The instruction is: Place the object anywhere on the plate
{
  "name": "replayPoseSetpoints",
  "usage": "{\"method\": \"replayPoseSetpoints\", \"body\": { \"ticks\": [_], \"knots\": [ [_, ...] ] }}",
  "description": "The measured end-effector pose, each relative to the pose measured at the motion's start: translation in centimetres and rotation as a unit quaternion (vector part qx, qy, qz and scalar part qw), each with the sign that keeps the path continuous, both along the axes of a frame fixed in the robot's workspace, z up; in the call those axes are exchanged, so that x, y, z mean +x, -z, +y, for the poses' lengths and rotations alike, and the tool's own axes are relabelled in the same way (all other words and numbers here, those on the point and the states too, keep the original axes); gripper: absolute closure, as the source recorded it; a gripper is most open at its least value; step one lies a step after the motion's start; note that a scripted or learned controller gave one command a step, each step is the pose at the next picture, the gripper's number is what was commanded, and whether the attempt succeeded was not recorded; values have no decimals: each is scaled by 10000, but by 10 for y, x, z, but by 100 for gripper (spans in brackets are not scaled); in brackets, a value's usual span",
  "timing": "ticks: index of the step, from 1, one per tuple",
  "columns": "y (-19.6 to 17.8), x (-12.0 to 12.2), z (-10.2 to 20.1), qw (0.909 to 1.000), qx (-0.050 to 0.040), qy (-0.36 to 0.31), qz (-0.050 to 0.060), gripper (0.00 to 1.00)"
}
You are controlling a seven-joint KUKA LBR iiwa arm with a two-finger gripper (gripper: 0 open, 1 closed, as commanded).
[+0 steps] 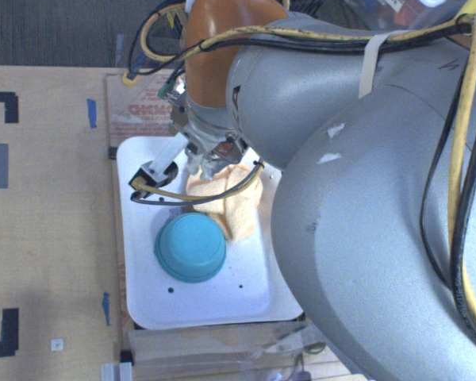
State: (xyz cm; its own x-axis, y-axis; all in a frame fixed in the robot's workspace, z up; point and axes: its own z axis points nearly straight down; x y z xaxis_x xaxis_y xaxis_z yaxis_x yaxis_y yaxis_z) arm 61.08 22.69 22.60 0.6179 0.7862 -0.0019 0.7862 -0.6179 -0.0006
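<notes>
A pale yellow, soft-looking object lies in the middle of the left white bin. It touches the upper right side of a round blue plate, which sits in the near half of that bin and looks like an upturned dish. My gripper hangs right over the far end of the yellow object, under the orange wrist band. The wrist hides the spot where the gripper meets the object.
The big grey arm covers the right half of the view. A black and yellow cable loop dangles from the wrist over the bin's far left. A cardboard sheet lies behind the bin. The wooden bench spreads left.
</notes>
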Motion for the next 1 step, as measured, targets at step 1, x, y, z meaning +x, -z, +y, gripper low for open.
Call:
{"method": "replayPoseSetpoints", "body": {
  "ticks": [1],
  "knots": [
    [41,36,-26,9967,1,815,-6,100]
  ]
}}
